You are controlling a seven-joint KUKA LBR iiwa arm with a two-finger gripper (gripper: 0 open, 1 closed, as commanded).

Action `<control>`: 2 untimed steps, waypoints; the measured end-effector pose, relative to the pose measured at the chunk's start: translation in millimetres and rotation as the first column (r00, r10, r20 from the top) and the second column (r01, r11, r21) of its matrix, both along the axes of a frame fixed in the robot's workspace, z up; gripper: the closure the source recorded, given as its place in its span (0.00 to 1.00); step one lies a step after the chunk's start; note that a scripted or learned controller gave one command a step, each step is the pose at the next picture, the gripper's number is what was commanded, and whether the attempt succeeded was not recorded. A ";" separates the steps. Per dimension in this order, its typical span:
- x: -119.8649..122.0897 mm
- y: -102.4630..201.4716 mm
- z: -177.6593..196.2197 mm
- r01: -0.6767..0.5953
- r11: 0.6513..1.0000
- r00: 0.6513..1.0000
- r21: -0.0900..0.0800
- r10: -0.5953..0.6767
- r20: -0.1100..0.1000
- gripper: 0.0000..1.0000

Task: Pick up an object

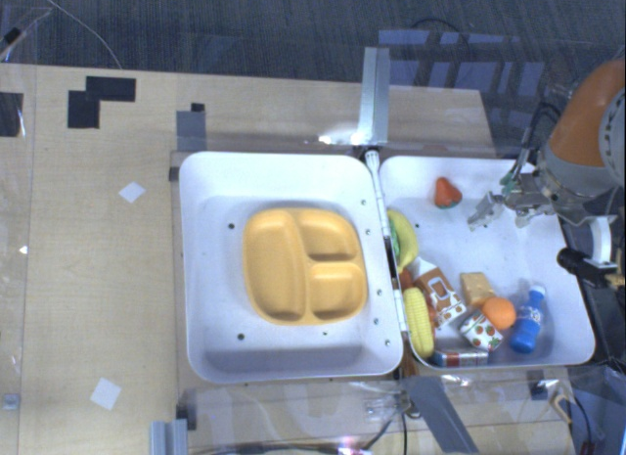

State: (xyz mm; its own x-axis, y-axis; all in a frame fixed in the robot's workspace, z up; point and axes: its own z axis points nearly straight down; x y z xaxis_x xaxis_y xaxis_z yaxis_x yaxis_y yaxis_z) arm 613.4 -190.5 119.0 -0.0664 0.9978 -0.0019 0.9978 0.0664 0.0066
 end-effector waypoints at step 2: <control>48.5 -12.2 54.6 0.317 0.949 0.949 0.002 -0.317 -0.002 0.00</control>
